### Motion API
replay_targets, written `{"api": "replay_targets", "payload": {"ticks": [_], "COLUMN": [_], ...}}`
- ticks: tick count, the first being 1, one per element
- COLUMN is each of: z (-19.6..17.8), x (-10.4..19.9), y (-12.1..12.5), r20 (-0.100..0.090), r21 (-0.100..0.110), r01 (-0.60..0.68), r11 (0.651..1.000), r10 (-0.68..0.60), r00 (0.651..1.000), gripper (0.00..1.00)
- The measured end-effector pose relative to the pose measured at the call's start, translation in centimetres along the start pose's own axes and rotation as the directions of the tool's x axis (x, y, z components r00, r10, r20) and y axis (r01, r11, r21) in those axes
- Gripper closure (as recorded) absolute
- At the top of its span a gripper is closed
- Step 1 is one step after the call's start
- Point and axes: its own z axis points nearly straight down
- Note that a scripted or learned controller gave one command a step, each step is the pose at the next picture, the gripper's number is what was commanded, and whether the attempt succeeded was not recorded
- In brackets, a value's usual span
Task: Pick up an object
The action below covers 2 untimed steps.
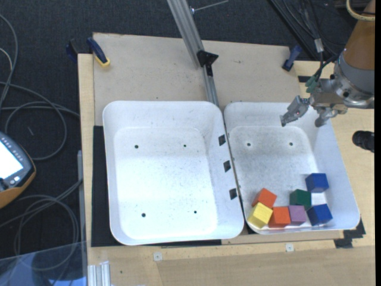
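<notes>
Wooden bench (pixel 155 70); claw (pixel 308 115) open above right bin (pixel 340 165); no writing legible.

One fixed camera looks down at a slant from above the desk (pixel 155 64), far enough to take in both bins (pixel 119 118) and the surrounding floor.

Wooden bench (pixel 155 70), pale plywood top, sits on dark floor. Two shallow white bins side by side on it, touching along inner edges: left bin (pixel 119 118), right bin (pixel 345 183). Black mat (pixel 97 183) under left bin's left edge. Blue clamps on far edge: one at left corner (pixel 98 51), one at right (pixel 291 57). Slanted aluminium rail (pixel 187 34) meets bench at black bracket (pixel 206 58) between bins' far ends. Small screws along near edge.
</notes>
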Motion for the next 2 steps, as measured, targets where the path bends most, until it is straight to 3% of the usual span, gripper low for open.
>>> {"api": "replay_targets", "payload": {"ticks": [1,2], "z": [2.7,13.6], "x": [-8.8,-9.9], "y": [-5.3,-3.7], "r20": [0.003,-0.002], "r21": [0.005,0.008], "r01": [-0.010,-0.001], "r11": [1.000,1.000], "r10": [0.010,0.001], "r00": [1.000,1.000], "gripper": [0.00,0.00]}}
